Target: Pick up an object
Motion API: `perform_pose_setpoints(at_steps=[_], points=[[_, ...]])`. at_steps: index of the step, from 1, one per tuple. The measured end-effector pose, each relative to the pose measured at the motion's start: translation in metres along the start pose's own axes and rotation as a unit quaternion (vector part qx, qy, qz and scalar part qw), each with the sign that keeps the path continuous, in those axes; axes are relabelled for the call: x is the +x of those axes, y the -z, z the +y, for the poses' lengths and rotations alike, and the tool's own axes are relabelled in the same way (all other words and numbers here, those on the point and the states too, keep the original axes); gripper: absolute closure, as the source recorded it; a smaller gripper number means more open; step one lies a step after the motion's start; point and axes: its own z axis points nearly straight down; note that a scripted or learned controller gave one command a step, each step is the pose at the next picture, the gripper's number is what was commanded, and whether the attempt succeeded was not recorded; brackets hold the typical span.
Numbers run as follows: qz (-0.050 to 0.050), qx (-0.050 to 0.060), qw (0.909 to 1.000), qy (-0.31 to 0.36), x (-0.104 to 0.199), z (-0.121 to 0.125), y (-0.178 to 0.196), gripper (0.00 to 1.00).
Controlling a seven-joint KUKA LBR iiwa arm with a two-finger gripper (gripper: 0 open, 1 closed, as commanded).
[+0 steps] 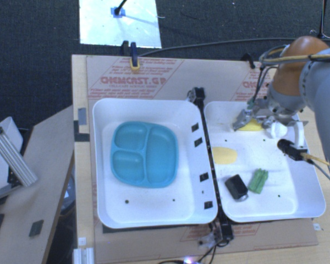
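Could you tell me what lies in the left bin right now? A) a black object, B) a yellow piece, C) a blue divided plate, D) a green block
C: the blue divided plate sits alone in the left bin, while the green block, black object and yellow piece lie in the right bin.

Blue tray (144,154) (L bin (107,202))

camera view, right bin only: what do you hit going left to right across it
Pale yellow flat oval piece → black rounded block → green ridged block. The hand sits farther back over another yellow piece, overlapping the others' span, so it is left out of the order.
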Motion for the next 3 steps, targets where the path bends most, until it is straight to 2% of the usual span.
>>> perform_pose_setpoints(at_steps=[1, 2, 3], points=[[0.0, 0.001, 1.0, 0.0, -0.002, 0.001, 0.016, 1.0], [0.003, -0.001, 1.0, -0.001, -0.009, 0.006, 0.063, 1.0], [0.003, -0.001, 1.0, -0.002, -0.018, 0.004, 0.117, 1.0]])
